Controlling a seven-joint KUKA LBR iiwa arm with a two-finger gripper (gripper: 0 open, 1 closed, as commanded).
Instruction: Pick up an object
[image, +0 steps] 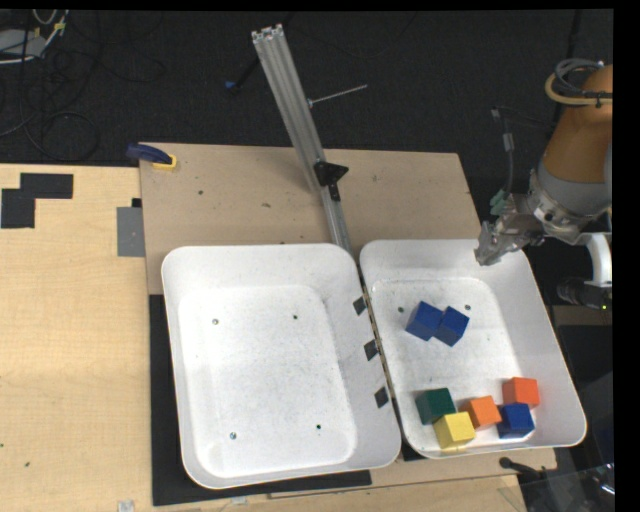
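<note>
The claw (490, 250) hangs over the right bin's (530, 300) far rim, its grip state impossible to tell; two blue cubes (437, 323) lie below-left of it

Grey arm (575, 150) reaching from right, gripper (489, 250) pointing down

Coloured blocks (437, 323) in right bin (540, 300)

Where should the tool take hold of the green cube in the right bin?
Probably from above, closing on the upper and left sides of the green cube. The yellow cube crowds its lower right corner, so a side approach looks blocked.
</note>
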